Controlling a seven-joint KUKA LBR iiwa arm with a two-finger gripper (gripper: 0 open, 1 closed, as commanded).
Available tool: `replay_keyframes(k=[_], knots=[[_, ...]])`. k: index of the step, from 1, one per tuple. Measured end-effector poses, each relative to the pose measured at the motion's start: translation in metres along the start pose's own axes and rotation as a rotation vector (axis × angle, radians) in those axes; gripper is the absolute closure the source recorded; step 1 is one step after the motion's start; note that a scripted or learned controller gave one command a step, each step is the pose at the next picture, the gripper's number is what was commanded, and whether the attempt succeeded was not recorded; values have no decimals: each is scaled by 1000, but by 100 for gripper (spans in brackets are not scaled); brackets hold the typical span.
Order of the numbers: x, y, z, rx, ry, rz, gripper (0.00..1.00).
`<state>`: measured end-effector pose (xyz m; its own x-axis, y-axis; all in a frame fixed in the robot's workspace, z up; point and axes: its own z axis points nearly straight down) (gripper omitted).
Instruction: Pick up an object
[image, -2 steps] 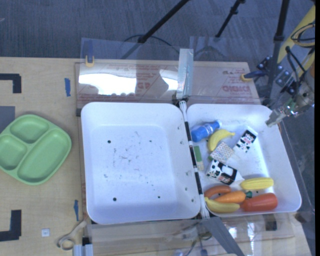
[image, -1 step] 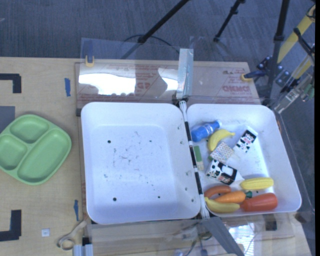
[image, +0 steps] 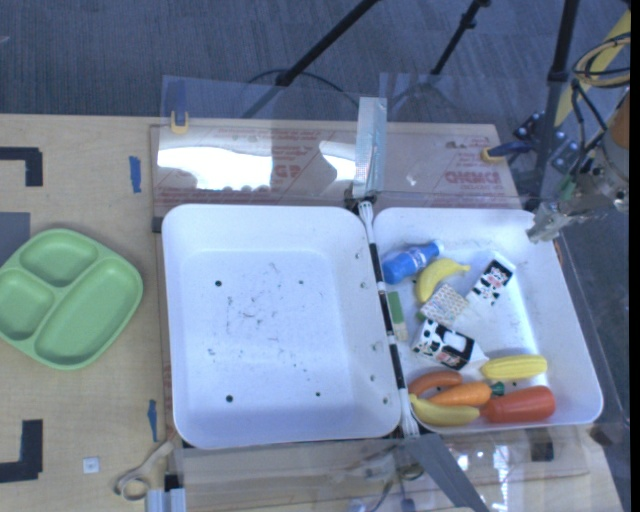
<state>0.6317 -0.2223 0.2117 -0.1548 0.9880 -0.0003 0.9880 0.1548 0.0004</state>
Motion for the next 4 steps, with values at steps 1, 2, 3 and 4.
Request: replay_keyframes(k=[1,2,3,4], knots=[[11,38,10,-3,-2,317,100],[8,23,16,3,0,694,100],[31,28,15,4,0,997,100],[55,31,14,5,0,1249,100]])
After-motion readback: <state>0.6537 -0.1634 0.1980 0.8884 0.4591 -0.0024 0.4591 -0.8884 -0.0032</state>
